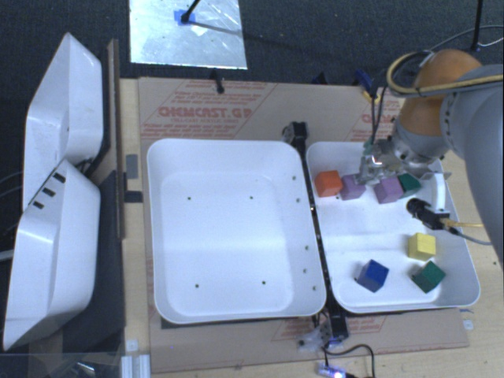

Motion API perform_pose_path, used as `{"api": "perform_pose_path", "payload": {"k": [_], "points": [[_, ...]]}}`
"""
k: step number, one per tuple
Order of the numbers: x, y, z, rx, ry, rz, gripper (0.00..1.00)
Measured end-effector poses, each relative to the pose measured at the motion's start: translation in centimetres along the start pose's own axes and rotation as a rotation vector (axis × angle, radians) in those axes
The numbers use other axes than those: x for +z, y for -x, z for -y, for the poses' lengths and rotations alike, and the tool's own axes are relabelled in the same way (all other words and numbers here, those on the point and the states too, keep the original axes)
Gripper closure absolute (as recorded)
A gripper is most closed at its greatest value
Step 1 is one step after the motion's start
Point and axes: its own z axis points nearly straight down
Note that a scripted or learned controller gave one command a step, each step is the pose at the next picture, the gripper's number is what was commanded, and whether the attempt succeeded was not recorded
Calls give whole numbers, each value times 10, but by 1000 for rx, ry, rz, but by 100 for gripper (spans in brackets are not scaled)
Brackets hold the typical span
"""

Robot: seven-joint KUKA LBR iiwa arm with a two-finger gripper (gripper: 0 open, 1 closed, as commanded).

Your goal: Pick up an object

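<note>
My gripper (371, 168) hangs low over the back of the right bin (465, 294), reaching in from the right. It sits just above and between two purple blocks, one (353, 188) to its lower left and one (387, 190) to its lower right. An orange block (329, 183) lies left of them, close to the bin's left wall. A small green block (409, 183) lies right of the purple pair, partly under the wrist. Nothing is visibly lifted off the bin floor.
Toward the front of the right bin lie a yellow block (422, 246), a dark green block (428, 276) and a blue block (372, 275). The left bin (165, 235) adjoins on the left. Two spare white bins (55, 211) lean at the far left.
</note>
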Motion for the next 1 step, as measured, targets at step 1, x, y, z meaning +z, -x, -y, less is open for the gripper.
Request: {"api": "perform_pose_path", "payload": {"k": [1], "points": [[0,0,0,0,0,0,100]]}}
